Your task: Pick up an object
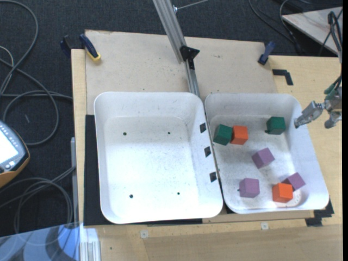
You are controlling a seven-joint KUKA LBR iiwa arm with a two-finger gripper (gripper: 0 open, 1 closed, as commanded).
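The right bin (304,162) holds several small blocks. A green block (223,134) touches an orange block (240,135) near its left wall. Another green block (276,125) sits toward the back right. Purple blocks lie at the middle (263,157), at the front (249,187) and at the front right (296,181), where an orange block (282,192) sits against the last one. My gripper (317,119) hangs over the bin's right rim, to the right of the far green block. Its fingers are open with nothing between them.
The left bin (103,145) lies beside the right one, their walls touching along the middle. A slanted metal pole (169,23) rises from the back of the bench. Blue clamps (89,48) (266,53) grip the board's back corners. Cables lie on the dark floor.
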